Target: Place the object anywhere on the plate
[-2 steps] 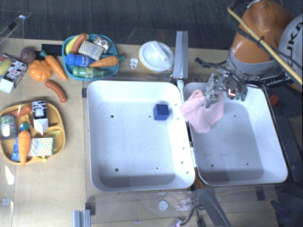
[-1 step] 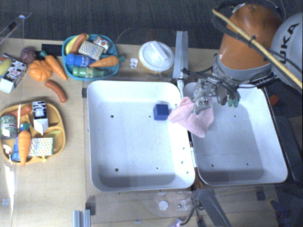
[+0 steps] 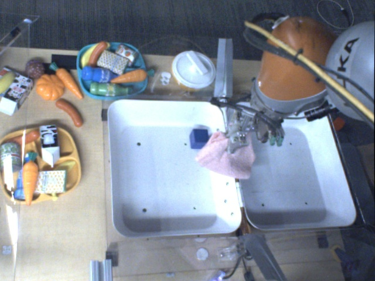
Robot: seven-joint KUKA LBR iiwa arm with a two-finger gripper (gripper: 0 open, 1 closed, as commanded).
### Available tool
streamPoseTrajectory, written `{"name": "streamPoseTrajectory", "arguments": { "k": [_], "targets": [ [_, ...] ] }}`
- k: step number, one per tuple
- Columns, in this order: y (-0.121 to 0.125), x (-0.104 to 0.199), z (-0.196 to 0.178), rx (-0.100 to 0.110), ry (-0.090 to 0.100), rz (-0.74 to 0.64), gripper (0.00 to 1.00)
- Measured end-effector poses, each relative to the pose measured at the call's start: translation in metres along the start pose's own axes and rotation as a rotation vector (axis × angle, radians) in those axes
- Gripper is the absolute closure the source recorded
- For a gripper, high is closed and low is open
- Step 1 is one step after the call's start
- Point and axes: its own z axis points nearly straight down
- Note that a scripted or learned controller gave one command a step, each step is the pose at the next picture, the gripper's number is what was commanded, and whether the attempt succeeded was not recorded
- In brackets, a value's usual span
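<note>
Camera view: I see the gripper over the divider between the two white bins, fingers clenched on a pink cloth that hangs from them. Blue cube sits just beside it. I read this as the carry step; next needs a plate to aim for.

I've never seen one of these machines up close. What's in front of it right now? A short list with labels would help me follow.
arm: grey with an orange band, reaching in from the right
gripper: low over the pink cloth, at the divide between the two bins
pink cloth: crumpled, draped across the divide
blue block: in the left bin, just left of the cloth
right bin: white, shallow
beside the bins: toy food on a blue plate and a yellow plate
</note>
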Motion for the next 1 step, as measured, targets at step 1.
{"name": "streamPoseTrajectory", "arguments": {
  "k": [1],
  "targets": [
    [0.0443,0.0248,0.0073,0.0,0.002,0.001,1.0]
  ]
}}
